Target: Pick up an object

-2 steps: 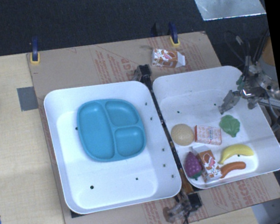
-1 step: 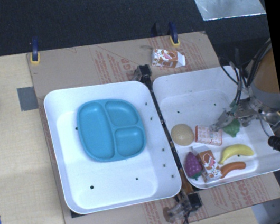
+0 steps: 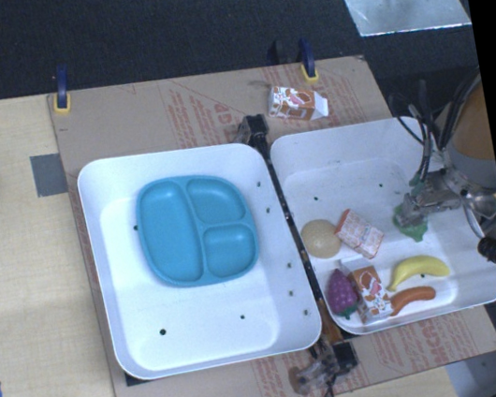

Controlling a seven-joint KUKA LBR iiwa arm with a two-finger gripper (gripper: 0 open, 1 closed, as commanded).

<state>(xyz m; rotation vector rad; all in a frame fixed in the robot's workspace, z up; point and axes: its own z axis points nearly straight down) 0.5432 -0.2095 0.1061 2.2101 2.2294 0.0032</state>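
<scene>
Nearest, at the near edge of the right bin (image 3: 338, 167), a few toys lie close together: a yellow banana (image 3: 418, 269), an orange carrot (image 3: 410, 298) just in front of it, a small red and white carton (image 3: 371, 293), and a bunch of purple grapes (image 3: 342, 292) on the left. A little farther back there is a round tan ball (image 3: 321, 238) with a red and white packet (image 3: 362, 233) touching its right side. To the right of these, near the right wall of the bin, sits a small green thing (image 3: 414, 231). The claw (image 3: 425, 202) is down low right over it, at the end of the grey arm that comes in from the right. The claw looks very close to the green thing, maybe touching it, but I cannot tell if the claw is open or closed, or if it has grabbed anything. So I think the green thing is the one it wants, and it is still in the bin. The reach looks done. The grab and the lift are still left to do. The left bin (image 3: 205, 333) holds a blue plate (image 3: 197, 228) with three parts. Farthest away, past the bins, a little packet (image 3: 298, 103) lies on the brown cardboard (image 3: 166, 112).
</scene>
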